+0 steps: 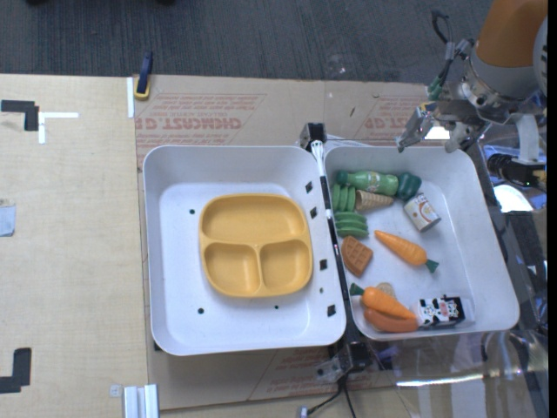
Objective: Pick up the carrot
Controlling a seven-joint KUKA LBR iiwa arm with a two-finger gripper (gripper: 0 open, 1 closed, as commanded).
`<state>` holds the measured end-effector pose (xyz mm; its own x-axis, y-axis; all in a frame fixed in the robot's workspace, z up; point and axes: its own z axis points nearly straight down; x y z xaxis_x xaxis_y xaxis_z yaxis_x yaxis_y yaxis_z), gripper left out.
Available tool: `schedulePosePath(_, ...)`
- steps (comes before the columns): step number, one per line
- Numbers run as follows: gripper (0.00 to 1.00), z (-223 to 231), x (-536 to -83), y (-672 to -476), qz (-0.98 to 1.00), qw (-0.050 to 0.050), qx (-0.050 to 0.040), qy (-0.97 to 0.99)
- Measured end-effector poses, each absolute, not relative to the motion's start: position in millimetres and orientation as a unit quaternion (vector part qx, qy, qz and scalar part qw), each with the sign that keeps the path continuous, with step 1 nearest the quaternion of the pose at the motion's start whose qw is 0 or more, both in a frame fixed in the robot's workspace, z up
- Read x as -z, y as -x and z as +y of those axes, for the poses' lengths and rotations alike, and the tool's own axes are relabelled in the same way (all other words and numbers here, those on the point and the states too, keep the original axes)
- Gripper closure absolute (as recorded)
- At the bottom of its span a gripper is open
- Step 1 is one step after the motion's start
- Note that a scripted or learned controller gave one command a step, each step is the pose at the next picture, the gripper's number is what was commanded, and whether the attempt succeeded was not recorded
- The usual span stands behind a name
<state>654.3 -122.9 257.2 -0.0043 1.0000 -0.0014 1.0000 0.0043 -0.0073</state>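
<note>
The carrot (402,248) lies loose in the middle of the right bin (484,233), tip toward the left bin (165,233) — a waffle piece (356,255) just beside it. The gripper (432,135) hovers over the right bin's far rim, well apart from the carrot, its 2 fingers spread and holding nothing.

The bench (61,259) — pale wood at nine o'clock, brown cardboard (261,111) toward twelve — bears two white bins: the left bin (165,320) centrally, the right bin (487,286) touching it at three o'clock.
</note>
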Motion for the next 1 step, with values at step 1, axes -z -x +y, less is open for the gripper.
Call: schedulePosePath(1,0.0,-130.0,-110.7,-600.8,-0.725,0.001,-0.0012,0.689)
